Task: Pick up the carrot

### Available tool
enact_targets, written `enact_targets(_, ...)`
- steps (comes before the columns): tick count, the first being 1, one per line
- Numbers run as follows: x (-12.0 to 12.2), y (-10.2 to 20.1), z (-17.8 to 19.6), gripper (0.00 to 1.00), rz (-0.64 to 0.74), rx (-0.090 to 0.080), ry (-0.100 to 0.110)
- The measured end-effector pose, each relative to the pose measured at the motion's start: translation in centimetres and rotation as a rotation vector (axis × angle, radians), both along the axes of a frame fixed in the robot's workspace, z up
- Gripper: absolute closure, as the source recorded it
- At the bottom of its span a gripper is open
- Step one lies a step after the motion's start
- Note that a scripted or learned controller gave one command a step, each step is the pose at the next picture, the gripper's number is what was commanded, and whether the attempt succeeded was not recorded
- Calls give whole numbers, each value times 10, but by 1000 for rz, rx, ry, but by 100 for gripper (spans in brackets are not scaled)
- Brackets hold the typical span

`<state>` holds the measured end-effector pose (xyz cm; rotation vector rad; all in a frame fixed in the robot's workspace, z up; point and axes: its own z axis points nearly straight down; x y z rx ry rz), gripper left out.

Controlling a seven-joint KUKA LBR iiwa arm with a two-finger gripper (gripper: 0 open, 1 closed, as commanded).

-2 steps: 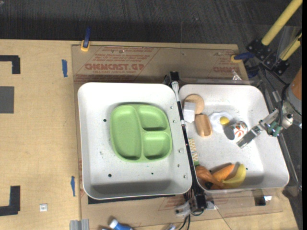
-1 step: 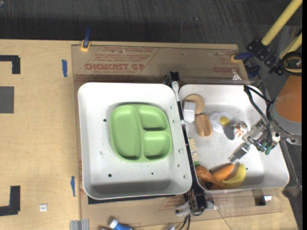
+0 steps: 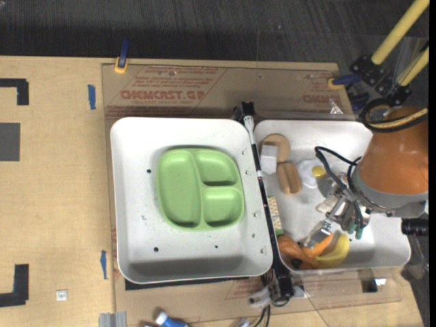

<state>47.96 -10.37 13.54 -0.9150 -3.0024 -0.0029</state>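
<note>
Orange tapered toy carrot (image 3: 294,249) lies in the right white bin (image 3: 392,254), at its near-left corner, touching a yellow toy banana (image 3: 336,249) on its right. Robot hand (image 3: 325,236) is low over that pair, tips at the carrot/banana junction; can't tell if it's spread or pinching, tips too cluttered w/ cables.

Handling, my guess: carrot prob. light, stiff plastic, smooth so a bit slippery; not fragile. Best hold looks like across the thick middle, away from the bin wall and banana, since the corner crowds one side.

Containers: right bin also holds a tan wooden block (image 3: 290,177), a small white block (image 3: 268,159), a rounded brown piece (image 3: 275,143) at the far-left, and a small yellow piece (image 3: 318,172). Left white bin (image 3: 136,251) holds a green three-compartment plate (image 3: 199,187), nothing on it. Both bins sit on the desk (image 3: 48,182).
</note>
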Motion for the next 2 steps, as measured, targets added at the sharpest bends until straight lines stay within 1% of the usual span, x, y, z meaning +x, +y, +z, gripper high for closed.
enact_targets(1, 6, 2, -46, 0, 304, -10, -24)
enact_targets(2, 6, -94, -42, 0, 725, -12, -22)
